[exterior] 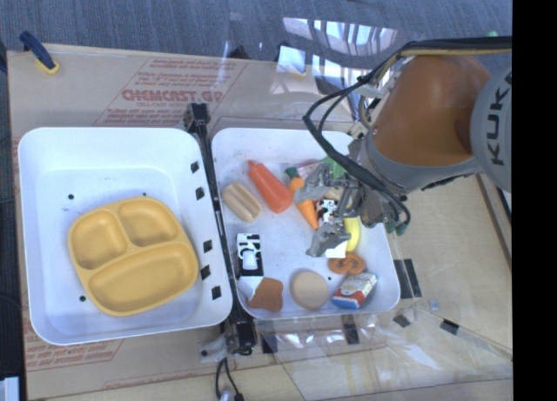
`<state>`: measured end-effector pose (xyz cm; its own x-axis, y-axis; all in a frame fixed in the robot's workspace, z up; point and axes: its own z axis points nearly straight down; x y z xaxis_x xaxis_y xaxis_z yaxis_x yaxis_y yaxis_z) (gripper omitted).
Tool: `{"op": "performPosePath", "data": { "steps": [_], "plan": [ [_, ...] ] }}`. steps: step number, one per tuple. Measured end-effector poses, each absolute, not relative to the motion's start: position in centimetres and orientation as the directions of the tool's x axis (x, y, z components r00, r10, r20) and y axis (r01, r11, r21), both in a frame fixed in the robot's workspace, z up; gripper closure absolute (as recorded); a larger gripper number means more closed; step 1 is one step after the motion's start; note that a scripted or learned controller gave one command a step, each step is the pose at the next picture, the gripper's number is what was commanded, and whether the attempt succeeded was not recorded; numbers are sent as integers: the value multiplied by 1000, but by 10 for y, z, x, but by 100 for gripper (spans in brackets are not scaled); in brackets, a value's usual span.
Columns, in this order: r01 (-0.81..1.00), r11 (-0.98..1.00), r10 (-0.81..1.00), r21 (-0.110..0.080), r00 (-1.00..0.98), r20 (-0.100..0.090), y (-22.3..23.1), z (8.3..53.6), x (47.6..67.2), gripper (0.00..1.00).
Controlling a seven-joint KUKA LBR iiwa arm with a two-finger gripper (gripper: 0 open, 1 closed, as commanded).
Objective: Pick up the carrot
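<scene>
The carrot (308, 212) is a small bright orange cone in the middle of the right bin (228, 151), lying beside a longer red-orange sausage-shaped piece (270, 186). My gripper (331, 236) hangs low in that bin just right of the carrot, close above a yellow banana-like piece (352, 234). The grey wrist and black cables hide what lies directly under the arm. Nothing shows plainly in the gripper's hold.
A bread roll (242, 202), a black-and-white block (250, 253), a brown wedge (267, 295), a beige round (308, 289), a pretzel (346, 263) and a small carton (355, 290) crowd the right bin. The left bin (35, 173) holds a yellow divided plate (130, 256).
</scene>
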<state>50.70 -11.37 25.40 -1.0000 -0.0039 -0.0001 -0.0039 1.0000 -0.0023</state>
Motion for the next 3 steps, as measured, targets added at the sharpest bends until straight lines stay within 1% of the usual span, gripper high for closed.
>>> {"op": "performPosePath", "data": {
  "steps": [1, 2, 3],
  "plan": [
    [34, 999, 34, -1, -999, -4, -168, 92, 560, 0],
    [24, 1000, 24, -1, -1000, -4, -165, 103, 561, 100],
    [23, 1000, 23, -1, -1000, -4, -165, 102, 561, 0]
  ]
}}
